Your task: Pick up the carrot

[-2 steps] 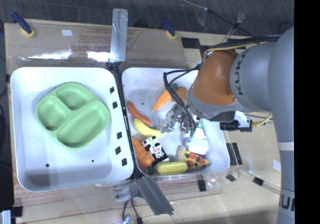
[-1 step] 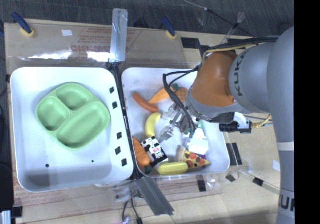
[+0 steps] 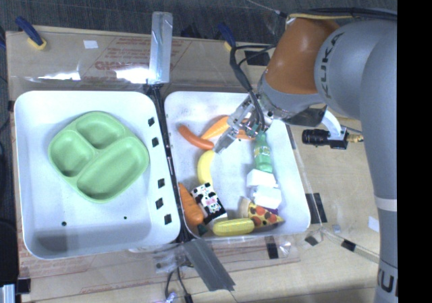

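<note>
Fingers [image 3: 236, 134] of the gripper hang over the upper middle of the right bin [image 3: 297, 187], angled down to the left; whether they stand open or closed cannot be told from this slant. Just beside their tips lies an orange piece [image 3: 214, 126], and left of that a reddish sausage [image 3: 194, 137]. Below them a yellow banana [image 3: 204, 166] runs down the bin. The carrot [image 3: 191, 205] lies well apart from the fingers, along the bin's lower left wall, tip toward the top, touching a black-and-white cow toy [image 3: 208, 201]. A yellow corn-like piece [image 3: 233, 227] and a pizza slice [image 3: 264, 214] lie near the bottom edge, with white blocks [image 3: 264, 187] and a green bottle [image 3: 261, 152] at right. In the left bin [image 3: 40, 227] sits a green divided plate [image 3: 99, 154].
</note>
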{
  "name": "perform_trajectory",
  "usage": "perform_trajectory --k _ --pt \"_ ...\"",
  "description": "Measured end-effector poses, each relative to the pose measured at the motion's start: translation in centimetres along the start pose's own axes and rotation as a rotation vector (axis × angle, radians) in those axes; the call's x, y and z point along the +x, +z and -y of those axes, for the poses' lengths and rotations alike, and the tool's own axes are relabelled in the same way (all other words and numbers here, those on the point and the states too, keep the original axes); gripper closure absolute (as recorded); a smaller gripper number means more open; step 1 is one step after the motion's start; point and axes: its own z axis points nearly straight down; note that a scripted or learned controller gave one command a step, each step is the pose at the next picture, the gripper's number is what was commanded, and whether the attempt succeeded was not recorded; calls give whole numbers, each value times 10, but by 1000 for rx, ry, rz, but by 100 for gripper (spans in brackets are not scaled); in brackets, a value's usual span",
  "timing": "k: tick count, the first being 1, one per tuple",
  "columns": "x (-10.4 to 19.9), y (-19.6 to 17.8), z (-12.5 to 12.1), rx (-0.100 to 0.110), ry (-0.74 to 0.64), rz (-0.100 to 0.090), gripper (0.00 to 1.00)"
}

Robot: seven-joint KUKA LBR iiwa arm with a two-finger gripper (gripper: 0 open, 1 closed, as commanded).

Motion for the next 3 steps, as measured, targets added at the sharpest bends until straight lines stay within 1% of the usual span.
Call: perform_trajectory --k 1,2,3 --pt "-24 89 -22 7 50 -12 0" --pt "-44 64 -13 2 -66 -3 0" --pt "-16 85 16 4 125 -8 0"
